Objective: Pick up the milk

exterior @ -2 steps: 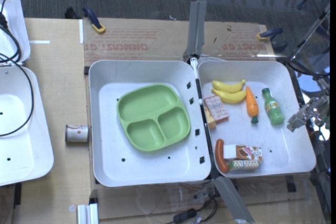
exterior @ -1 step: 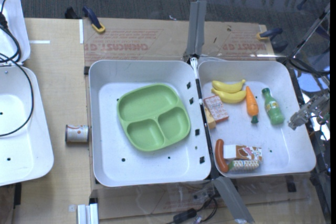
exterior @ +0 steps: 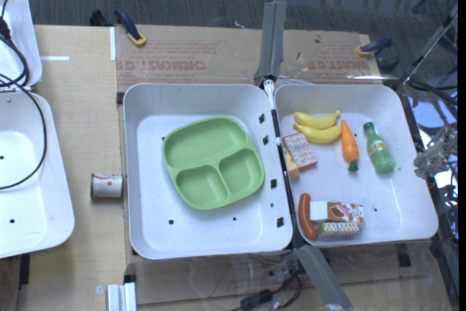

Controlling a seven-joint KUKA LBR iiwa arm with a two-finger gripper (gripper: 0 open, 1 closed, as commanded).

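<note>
The milk (exterior: 336,219) is a small white and brown carton lying on its side near the front edge of the right bin (exterior: 408,120). A red sausage (exterior: 304,215) lies against its left end. Nothing covers the carton from above.
The right bin also holds two bananas (exterior: 318,126), a carrot (exterior: 349,142), a green bottle (exterior: 378,148) and a brown snack box (exterior: 298,152). A green divided plate (exterior: 212,162) lies in the left bin (exterior: 145,222). A small can (exterior: 107,186) rests on the bench at the left.
</note>
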